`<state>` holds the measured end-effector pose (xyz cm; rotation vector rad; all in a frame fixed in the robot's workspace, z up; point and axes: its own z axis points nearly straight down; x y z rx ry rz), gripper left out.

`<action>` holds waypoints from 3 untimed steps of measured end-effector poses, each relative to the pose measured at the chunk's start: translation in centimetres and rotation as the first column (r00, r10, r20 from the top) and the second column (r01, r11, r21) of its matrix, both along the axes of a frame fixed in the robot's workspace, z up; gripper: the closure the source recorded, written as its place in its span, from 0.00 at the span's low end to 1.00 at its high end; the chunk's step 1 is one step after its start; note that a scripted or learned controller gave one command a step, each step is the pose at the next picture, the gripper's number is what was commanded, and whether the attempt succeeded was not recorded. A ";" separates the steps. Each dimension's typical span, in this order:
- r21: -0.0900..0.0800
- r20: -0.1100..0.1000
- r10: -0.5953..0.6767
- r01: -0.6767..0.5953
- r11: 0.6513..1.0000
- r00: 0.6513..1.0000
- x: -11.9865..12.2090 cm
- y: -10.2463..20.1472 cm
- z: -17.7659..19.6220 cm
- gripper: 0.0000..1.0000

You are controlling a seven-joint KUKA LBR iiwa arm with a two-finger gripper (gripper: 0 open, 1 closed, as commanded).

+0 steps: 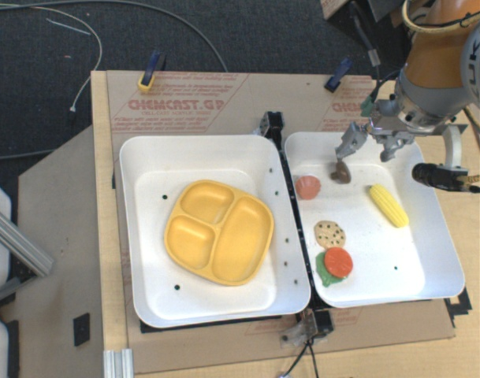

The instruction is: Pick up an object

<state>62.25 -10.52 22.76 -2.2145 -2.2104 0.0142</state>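
Observation:
My gripper [370, 150] hangs over the far part of the right bin [429, 274], its two fingers spread apart with nothing between them. Just below its left finger [350, 143] lies a small dark brown piece [341, 173]. The right bin also holds a pink round piece [307, 187] near its left wall, a yellow corn cob [388, 205] to the right, a speckled cookie [329, 233], and a red tomato with a green leaf [335, 264] toward the front.
A yellow divided plate [218, 231] lies in the left bin [145, 211]. Black clamps [272, 123] sit where the bins meet at the back. Blue clips [151, 68] hold the cardboard's far edge.

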 end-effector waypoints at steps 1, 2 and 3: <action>-0.001 0.014 0.002 -0.002 1.000 1.000 0.3 0.0 0.8 0.00; -0.002 0.013 0.001 -0.001 1.000 1.000 -0.4 -0.3 -4.8 0.00; -0.001 0.009 0.002 -0.002 1.000 1.000 -0.2 -0.2 -9.1 0.00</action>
